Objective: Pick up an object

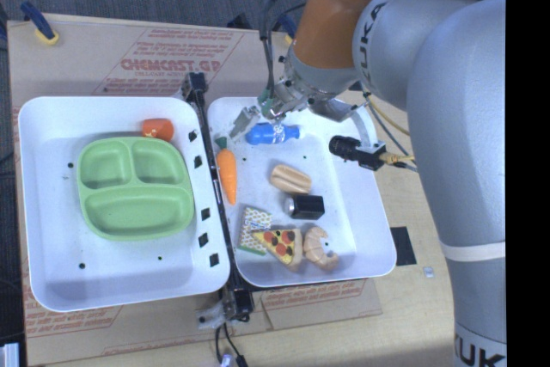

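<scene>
Two white bins are set side by side on the bench, and the gripper (262,112) is poised at the far end of the right bin (365,219), just above and to the left of a blue toy bottle (273,133). Nothing is seen between the fingers; whether they stand apart or together cannot be told from this slant. The bottle is judged the likeliest target, lying on its side near the bin's far wall.

For a sound grasp, the fingers should be brought down astride the bottle's narrow width, not along its length, and centred on its body. Clearance from the far wall should be kept. The toy carrot (227,174) lies near the divider, apart from the bottle. The bread roll (290,179), black block (307,205) and pizza slice (281,244) lie well clear.
</scene>
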### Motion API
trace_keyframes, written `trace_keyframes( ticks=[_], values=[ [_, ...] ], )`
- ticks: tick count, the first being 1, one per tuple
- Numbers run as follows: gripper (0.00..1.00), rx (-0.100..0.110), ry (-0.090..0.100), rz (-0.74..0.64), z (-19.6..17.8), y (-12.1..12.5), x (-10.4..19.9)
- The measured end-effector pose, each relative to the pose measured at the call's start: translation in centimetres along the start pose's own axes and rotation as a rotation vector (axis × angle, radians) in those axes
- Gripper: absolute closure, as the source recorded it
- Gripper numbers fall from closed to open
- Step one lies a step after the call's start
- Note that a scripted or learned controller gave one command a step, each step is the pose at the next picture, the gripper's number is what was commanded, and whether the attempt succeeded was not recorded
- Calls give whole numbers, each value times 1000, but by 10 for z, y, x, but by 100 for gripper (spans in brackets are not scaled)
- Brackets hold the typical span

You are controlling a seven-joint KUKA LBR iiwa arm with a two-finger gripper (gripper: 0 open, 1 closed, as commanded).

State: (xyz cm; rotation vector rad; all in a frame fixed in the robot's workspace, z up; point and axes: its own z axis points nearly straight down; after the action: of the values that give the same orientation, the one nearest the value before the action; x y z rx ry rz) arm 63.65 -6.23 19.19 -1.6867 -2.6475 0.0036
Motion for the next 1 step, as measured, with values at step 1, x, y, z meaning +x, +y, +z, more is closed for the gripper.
trace_keyframes(
  ticks=[1],
  values=[
    [0,0,0,0,0,0,0]
  ],
)
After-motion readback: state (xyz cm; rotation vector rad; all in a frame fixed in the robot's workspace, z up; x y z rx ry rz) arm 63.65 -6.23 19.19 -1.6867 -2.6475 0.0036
